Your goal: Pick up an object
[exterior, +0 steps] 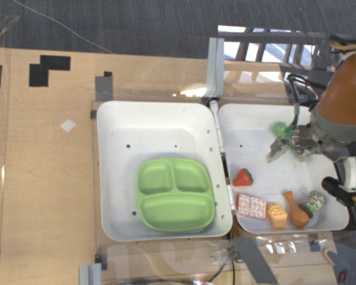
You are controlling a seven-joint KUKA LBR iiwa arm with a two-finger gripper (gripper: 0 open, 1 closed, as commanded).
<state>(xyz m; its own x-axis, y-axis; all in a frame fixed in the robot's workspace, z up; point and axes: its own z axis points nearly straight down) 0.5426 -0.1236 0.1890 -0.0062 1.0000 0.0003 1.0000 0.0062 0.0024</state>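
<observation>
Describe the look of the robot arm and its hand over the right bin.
The arm is bulky, with a broad orange band above a grey wrist section. Black cables loop beside it on the left. The hand is small, dull grey metal, ending in thin pointed fingers. No markings are readable.

Single fixed overhead view, slanted down over both bins [166, 114]

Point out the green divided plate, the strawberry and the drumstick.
green divided plate [175, 193]: camera view, on the ridge between its compartments.
strawberry [243, 178]: camera view, on its red body.
drumstick [296, 212]: camera view, on its meaty end.
</observation>
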